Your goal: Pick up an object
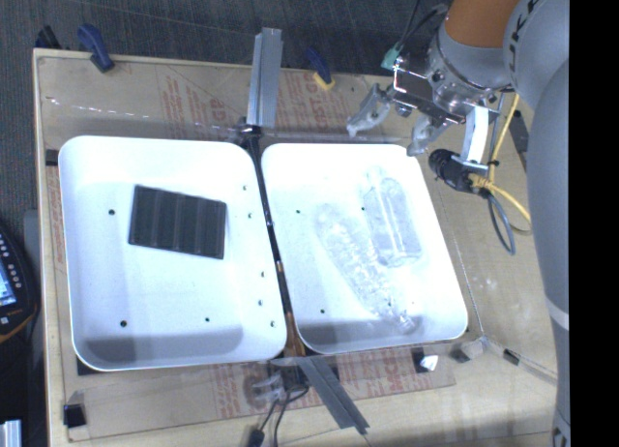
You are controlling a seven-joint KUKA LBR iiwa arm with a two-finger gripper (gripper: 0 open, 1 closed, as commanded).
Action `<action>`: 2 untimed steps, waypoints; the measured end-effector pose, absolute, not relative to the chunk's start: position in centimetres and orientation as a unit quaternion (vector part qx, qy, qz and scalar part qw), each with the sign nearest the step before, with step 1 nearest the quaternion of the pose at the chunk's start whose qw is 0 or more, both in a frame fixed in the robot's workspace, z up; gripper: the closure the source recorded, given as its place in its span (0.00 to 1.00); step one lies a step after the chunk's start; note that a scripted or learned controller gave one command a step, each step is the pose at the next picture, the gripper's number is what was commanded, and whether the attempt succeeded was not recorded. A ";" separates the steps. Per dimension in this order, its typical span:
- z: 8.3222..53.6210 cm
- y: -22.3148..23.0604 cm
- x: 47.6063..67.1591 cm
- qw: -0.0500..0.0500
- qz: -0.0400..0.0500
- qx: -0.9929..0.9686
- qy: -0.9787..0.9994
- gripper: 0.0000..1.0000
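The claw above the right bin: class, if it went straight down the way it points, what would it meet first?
Probably the right bin's far rim, or the clear plastic bottle just inside; depth is unclear. The claw is open.

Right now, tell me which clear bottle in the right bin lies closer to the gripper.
The shorter clear bottle toward the bin's far right side; it lies just below the open gripper. The longer bottle stretches diagonally toward the near edge.
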State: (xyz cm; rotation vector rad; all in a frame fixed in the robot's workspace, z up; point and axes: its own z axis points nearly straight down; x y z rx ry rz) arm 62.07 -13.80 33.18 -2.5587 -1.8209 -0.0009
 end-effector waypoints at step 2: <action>29.2 -19.5 58.9 0.002 0.001 -0.834 -0.552 0.00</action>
